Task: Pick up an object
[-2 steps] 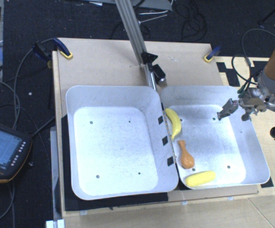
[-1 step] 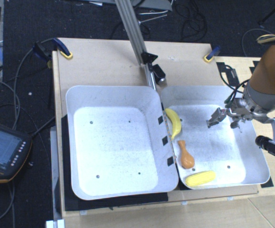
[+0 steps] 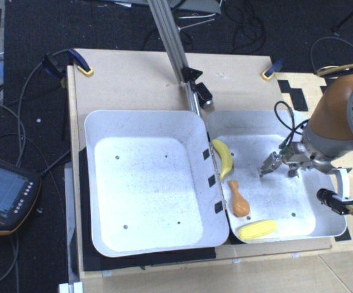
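Arm over the right bin, three toy foods along its left side

Right bin (image 3: pixel 322 224) holds one banana (image 3: pixel 223 157) at nine o'clock, one chicken drumstick (image 3: pixel 238 200) and one corn cob (image 3: pixel 257 229) toward seven; gripper (image 3: pixel 272 164) hovers at centre, jaws unreadable, nothing visibly between them. Left bin (image 3: pixel 103 127) alongside.

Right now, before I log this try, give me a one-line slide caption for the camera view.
Pincer above the right bin, with banana, orange drumstick-shaped toy and corn cob along its left side.
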You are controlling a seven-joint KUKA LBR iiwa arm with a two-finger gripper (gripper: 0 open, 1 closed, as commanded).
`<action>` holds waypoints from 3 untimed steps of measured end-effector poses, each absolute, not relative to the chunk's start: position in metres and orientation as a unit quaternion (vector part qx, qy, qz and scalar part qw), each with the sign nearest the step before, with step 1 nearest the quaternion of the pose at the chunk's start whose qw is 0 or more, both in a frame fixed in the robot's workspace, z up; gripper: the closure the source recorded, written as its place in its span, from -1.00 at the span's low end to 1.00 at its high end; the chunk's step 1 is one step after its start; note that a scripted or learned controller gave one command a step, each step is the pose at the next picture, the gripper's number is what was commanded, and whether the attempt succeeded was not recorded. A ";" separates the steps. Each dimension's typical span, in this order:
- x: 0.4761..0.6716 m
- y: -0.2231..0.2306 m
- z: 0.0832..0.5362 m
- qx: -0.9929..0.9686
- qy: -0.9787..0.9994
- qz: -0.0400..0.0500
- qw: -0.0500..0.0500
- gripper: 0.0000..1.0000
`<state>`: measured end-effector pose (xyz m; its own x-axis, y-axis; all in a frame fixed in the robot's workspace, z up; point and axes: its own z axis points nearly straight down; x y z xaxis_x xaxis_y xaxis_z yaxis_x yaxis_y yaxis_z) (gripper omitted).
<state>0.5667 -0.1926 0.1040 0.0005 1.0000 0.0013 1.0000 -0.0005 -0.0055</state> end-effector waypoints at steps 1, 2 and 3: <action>0.568 -0.193 0.117 -0.707 -0.707 0.000 0.000 1.00; 0.565 -0.202 0.171 -0.707 -0.707 -0.001 -0.002 1.00; 0.566 -0.202 0.213 -0.707 -0.707 -0.001 -0.002 1.00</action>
